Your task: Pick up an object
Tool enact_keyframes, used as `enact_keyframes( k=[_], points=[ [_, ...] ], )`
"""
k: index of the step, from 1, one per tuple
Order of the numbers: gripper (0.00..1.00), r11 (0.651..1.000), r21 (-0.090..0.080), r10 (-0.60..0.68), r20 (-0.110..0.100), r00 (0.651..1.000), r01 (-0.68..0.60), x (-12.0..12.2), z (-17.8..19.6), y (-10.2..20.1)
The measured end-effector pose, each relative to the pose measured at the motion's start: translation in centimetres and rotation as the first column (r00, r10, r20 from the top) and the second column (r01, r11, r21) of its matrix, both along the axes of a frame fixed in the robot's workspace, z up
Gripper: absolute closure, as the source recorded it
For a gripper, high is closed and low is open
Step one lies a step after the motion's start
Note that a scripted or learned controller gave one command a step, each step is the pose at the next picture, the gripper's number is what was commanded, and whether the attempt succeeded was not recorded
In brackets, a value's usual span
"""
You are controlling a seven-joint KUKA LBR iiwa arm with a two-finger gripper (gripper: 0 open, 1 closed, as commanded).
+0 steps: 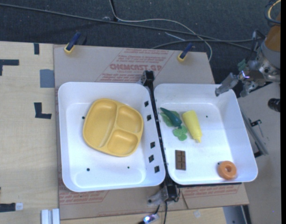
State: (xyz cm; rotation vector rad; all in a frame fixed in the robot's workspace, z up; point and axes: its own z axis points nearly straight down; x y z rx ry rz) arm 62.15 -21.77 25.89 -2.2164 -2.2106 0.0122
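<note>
The right bin (236, 125) holds a yellow squeeze bottle (192, 124), a green leafy toy (173, 122), a brown chocolate bar (180, 160) and an orange doughnut (227, 170). My gripper (232, 87) hovers over the bin's upper right corner, away from all of these. Its two fingers are spread apart and nothing is between them. The arm reaches in from the right, with its orange band (274, 37) near the top right.
The left bin (68, 125) carries a yellow divided plate (113, 127). Both bins rest on a cardboard sheet (133, 64) held by yellow-and-blue clamps (72, 43). Black cables (110, 13) cross the dark floor behind.
</note>
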Motion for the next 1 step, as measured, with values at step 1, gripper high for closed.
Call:
enact_keyframes(
  k=[1],
  points=[
    [0.00,1.000,-0.003,0.004,0.012,1.000,-0.004,0.24,0.79,0.07]
  ],
)
